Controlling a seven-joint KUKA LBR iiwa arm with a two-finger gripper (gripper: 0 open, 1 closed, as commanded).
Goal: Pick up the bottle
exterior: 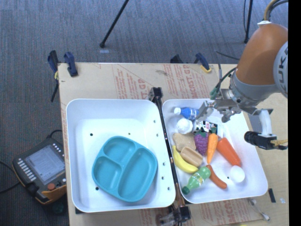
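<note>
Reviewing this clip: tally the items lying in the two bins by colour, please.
Blue: 2, plate in the left bin, bottle
White: 2, ball, egg
Orange: 3, carrots
Yellow: 1, banana
Green: 1, green bottle
Purple: 1, grapes
Tan: 2, bread pieces
Black-and-white: 1, small carton
Total: 13

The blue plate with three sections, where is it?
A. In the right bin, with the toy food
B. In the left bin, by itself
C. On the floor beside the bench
B. The blue plate lies flat on the floor of the left bin, while the banana, carrots and the green bottle are crowded together in the right bin.
</note>
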